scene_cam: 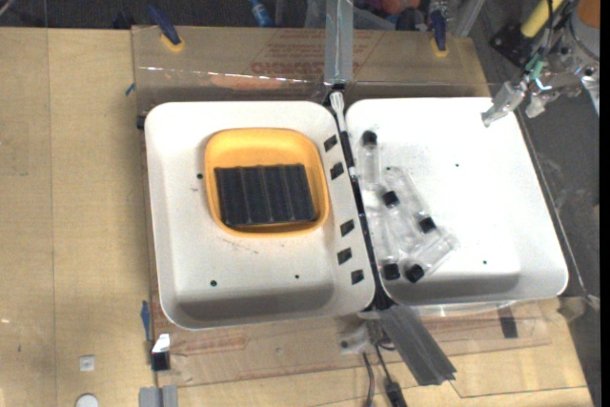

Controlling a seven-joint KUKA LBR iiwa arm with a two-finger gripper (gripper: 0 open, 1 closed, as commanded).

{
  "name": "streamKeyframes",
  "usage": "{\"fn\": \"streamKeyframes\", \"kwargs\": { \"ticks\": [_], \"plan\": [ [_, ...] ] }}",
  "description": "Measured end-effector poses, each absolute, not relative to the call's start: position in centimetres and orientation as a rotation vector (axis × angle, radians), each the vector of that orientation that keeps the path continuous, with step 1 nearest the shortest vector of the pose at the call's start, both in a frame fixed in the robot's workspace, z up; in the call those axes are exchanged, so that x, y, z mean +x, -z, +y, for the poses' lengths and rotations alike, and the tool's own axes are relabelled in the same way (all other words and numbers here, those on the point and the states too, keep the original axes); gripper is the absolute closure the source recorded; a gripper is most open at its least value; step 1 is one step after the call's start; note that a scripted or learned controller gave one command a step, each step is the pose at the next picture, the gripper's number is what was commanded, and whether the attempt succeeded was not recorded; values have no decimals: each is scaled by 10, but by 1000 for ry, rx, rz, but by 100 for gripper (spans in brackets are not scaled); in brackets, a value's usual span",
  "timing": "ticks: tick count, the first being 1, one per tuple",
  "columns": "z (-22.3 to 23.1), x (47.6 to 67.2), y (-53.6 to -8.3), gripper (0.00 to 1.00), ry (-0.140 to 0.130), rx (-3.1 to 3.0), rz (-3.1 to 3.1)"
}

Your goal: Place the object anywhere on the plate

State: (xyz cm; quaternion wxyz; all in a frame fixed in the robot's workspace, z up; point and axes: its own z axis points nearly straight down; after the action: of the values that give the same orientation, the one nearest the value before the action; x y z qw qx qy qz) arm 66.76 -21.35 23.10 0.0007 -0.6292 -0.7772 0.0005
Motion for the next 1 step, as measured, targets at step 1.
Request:
{"fn": "streamKeyframes", "kwargs": {
  "ticks": [1],
  "plan": [
    [-205,668,-231,0,1,-1569,-2723]
  ]
}}
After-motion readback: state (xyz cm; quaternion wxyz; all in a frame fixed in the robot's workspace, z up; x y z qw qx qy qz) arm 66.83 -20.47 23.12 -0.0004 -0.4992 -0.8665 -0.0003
